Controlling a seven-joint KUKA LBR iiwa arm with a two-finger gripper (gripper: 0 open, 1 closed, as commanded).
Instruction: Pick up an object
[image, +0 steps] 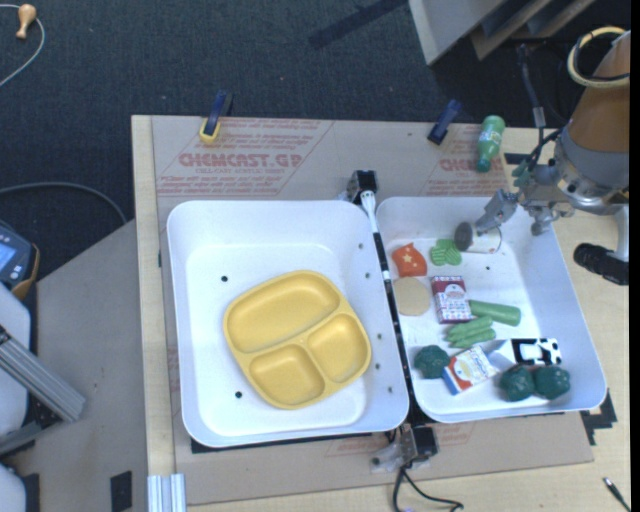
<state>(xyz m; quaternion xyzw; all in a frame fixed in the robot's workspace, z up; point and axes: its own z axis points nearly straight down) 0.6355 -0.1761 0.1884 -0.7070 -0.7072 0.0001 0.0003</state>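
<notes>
Below, a bench (300, 150) bears two white bins (200, 330).

even overhead light, soft shadows; white bins (190, 300) glare slightly; picture somewhat soft and grainy.

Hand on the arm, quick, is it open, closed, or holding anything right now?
Hand: cannot be told; it hovers over the right bin near the far edge, with nothing visibly between it.

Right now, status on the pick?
End effector hovering over far end of right bin, nothing held. Toys clustered below it: green leafy piece closest, orange piece beside. Yellow tray sits in left bin.
</notes>
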